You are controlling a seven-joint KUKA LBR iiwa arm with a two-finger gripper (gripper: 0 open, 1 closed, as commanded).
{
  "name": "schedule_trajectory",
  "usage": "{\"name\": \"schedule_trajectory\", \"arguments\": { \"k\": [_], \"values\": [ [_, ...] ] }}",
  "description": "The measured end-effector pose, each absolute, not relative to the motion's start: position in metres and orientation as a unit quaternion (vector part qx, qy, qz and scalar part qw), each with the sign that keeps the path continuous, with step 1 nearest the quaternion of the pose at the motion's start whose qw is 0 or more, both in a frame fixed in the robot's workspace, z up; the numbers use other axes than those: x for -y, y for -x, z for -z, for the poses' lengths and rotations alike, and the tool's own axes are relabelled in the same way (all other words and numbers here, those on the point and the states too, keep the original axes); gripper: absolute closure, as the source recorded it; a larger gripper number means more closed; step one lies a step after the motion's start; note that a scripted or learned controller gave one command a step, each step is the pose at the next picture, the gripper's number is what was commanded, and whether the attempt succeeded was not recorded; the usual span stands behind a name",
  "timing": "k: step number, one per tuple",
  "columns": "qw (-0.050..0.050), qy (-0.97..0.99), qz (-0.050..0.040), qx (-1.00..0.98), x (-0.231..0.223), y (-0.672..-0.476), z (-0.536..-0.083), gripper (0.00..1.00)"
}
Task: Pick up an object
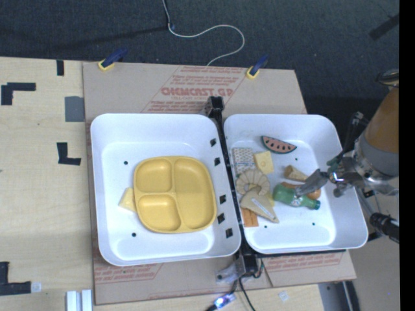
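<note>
The right bin holds a heap of small toy foods: a watermelon slice, a yellow cheese wedge, a green bottle lying on its side, a tan piece, a shell-like cookie and a pale wedge. My gripper reaches in from the right, its tip just above the green bottle's right end. The arm's grey wrist with its orange band is at the right edge.
The left bin holds a yellow divided plate with a yellow piece tucked at its left side. Both bins sit on a cardboard sheet. A white cable lies behind them.
</note>
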State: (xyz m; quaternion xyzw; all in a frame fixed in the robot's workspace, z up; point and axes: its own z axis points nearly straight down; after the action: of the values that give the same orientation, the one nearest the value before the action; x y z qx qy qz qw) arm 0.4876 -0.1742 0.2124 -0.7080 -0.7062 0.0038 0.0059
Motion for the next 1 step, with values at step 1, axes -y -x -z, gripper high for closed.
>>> {"name": "schedule_trajectory", "arguments": {
  "k": [1],
  "values": [
    [0.001, 0.707, -0.0008, 0.707, 0.1742, -0.4904, -0.2178, 0.00]
  ]
}}
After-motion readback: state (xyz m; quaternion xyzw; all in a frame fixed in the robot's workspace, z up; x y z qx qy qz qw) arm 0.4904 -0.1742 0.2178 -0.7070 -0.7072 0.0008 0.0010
